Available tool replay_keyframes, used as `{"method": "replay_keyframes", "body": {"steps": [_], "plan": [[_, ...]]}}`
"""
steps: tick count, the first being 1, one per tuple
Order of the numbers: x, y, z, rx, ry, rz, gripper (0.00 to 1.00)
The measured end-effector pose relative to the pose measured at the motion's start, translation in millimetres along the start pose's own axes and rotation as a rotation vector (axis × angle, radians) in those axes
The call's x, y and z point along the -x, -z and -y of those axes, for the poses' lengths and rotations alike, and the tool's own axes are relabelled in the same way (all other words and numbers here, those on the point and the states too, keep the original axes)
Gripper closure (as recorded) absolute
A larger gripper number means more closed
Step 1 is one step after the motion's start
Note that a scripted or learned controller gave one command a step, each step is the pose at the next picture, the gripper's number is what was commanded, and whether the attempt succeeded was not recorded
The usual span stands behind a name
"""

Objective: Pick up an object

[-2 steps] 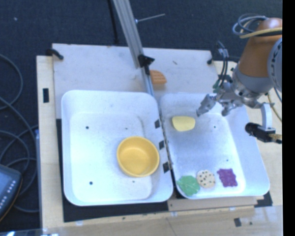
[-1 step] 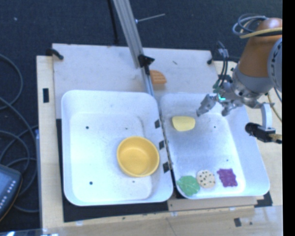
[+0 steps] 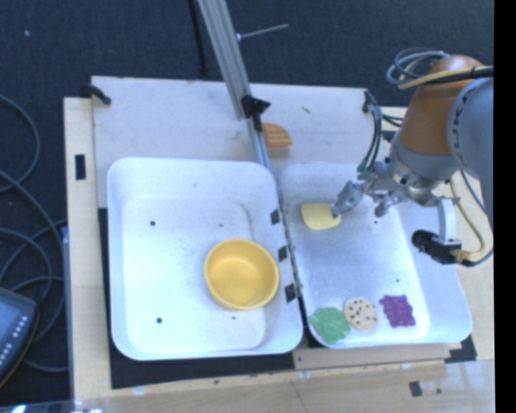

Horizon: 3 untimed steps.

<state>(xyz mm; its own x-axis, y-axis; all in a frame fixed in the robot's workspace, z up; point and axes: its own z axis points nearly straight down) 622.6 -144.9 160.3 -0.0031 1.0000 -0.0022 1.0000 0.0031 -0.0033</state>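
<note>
You are looking down on a pale wooden bench holding two shallow white bins side by side, the left bin and the right bin, their inner edges touching. A small orange object lies on the bench just behind them.

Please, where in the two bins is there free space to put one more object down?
Left bin: bare floor all around the yellow bowl, widest toward its far-left corner. Right bin: a bare middle patch between the yellow piece and the near row of green, cookie and purple pieces. Crowded: that row, and near the end effector.
</note>
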Motion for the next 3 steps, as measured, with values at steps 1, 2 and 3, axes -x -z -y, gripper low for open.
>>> {"method": "replay_keyframes", "body": {"steps": [1, 2, 3], "plan": [[1, -53, 1, -0.001, -0.003, 0.000, 0.00], [2, -38, -1, 0.006, -0.004, 0.000, 1.00], [3, 8, 5, 0.009, -0.005, -0.001, 1.00]]}}
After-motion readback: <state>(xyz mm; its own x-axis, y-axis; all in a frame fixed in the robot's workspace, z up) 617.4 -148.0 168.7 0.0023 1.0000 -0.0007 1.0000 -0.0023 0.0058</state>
